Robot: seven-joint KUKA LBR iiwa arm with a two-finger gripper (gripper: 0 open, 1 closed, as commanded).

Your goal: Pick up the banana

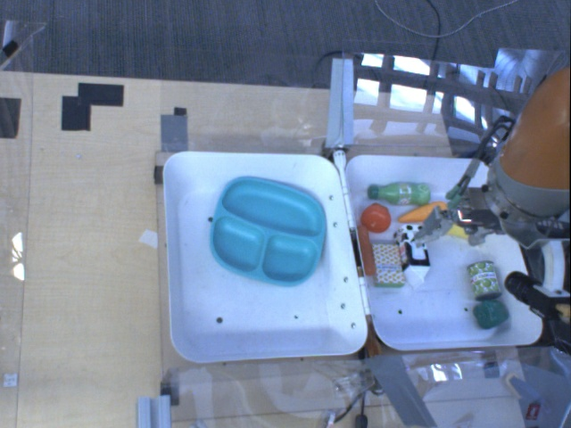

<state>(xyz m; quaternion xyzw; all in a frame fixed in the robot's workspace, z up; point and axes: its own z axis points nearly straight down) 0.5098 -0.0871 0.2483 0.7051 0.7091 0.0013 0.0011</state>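
Note:
The banana (457,231) lies in the right bin (428,324), near its upper right part. I see just a small yellow piece of it, below the tip of an orange carrot (417,212). My gripper (455,226) hangs over that yellow piece and covers most of it. It is open, one finger (434,226) left of the banana and the other to its right. The grey arm with its orange band (540,136) comes in from the right.
In the right bin lie a green bottle (399,192), a red tomato (376,218), a black-and-white toy (412,242), a patterned packet (387,264), a green can (483,278) and a dark green object (490,313). A blue divided plate (268,230) sits in the left bin (259,333).

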